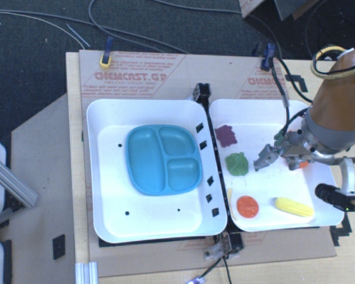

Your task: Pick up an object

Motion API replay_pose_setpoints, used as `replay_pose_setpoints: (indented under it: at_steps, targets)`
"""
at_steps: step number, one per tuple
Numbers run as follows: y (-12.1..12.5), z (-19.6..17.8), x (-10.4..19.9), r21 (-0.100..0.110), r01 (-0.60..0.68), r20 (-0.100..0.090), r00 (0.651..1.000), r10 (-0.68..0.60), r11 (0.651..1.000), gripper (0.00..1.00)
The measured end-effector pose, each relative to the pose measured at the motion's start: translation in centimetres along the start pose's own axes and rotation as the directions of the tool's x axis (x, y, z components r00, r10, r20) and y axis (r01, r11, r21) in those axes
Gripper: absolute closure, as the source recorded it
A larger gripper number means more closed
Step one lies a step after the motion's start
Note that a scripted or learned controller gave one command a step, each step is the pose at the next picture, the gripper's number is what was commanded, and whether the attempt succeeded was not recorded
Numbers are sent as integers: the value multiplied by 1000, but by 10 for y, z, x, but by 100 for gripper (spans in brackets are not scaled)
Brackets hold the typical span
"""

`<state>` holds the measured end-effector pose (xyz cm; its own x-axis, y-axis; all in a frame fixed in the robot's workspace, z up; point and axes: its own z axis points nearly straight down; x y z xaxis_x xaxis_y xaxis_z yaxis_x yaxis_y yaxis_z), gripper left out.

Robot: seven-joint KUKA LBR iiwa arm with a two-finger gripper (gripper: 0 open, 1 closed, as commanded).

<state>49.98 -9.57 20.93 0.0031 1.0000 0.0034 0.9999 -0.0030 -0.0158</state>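
Observation:
In the right bin (257, 114) lie a purple piece (226, 135), a green lumpy piece (237, 164), a red-orange round piece (247, 206) and a yellow corn cob (294, 206). My gripper (279, 160) hangs over the middle of this bin, right of the green piece and above the corn cob. Its fingers are spread, one finger (264, 158) pointing toward the green piece, and nothing sits between them. A small orange-red spot (305, 164) peeks out beside the other finger; I cannot tell what it is.
The left bin (100, 158) holds a blue divided tray (164, 158). A black divider with clips (208, 152) runs between the bins. The arm's body (337, 111) covers the right bin's far right side. Cables lie on the floor behind the bench.

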Motion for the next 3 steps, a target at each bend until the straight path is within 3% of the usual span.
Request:
replay_pose_setpoints:
  at_steps: [1, 3]
  targets:
    - [3, -6, 0, -14, 3, 2, 1000, -3, 1000, 0]
    - [13, 112, -6, -7, 2, 1, 1000, -2, 1000, 0]
